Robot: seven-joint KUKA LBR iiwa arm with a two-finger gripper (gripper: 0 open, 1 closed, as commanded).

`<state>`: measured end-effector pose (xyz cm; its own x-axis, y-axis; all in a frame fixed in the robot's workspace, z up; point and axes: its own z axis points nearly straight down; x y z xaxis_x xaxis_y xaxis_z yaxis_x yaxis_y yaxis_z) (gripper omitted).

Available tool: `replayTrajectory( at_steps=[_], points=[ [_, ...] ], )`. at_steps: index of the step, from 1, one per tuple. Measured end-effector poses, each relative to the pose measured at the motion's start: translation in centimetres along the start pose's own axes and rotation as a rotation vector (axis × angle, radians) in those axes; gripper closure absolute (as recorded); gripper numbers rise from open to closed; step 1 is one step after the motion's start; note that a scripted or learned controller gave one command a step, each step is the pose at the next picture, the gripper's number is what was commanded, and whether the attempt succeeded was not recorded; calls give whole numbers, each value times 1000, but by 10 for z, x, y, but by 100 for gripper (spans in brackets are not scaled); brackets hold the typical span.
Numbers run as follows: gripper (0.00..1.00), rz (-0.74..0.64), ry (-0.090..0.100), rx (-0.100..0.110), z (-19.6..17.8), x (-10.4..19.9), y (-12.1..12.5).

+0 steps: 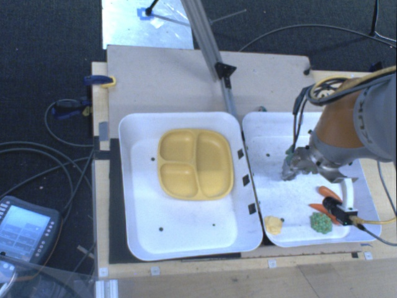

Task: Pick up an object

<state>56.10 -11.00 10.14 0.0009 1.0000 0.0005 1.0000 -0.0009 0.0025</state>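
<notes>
gripper (pixel 290 169) low in right white bin (pixel 273 132) | jaws state: cannot tell | small green knobbly toy (pixel 321 223) near front edge, probably light, soft; grip across middle

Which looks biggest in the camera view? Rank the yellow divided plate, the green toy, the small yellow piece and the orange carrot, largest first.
1. yellow divided plate, by far.
2-4. green toy, small yellow piece and orange carrot: all small and close in apparent size, the carrot partly hidden by the arm's gear, so I won't rank them.
</notes>
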Motion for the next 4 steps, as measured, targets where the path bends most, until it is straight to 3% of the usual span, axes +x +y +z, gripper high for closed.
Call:
replayTrajectory(
  at_steps=[1, 3, 4],
  points=[
    [100, -2, -2, -4, -49, -8, 6],
    [100, -8, -2, -7, -171, 6, 4],
    [100, -11, 0, -2, -171, 50, 26]
  ],
)
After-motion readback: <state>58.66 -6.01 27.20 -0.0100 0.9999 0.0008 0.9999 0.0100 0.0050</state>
